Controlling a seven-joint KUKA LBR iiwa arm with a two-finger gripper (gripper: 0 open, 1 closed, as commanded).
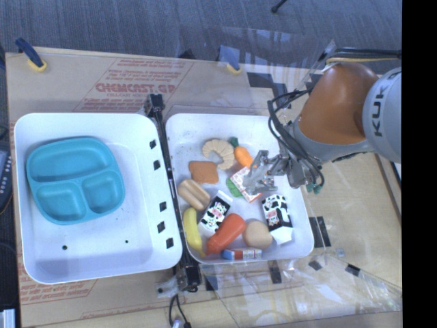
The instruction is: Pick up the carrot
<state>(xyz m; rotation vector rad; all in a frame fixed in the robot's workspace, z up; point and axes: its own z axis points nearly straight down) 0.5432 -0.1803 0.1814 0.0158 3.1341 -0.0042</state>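
Right bin [179, 125]: far-left corner bare, open approach from above. Carrot [242, 156] near far edge, croissant [219, 151] touching on its left, gripper [257, 171] & packet [244, 182] just nearside. Near half packed: cartons [216, 212], hotdog [194, 194], banana [192, 229], no gaps. Left bin [89, 258]: blue tray [74, 178] fills far-left, near edge strip free.
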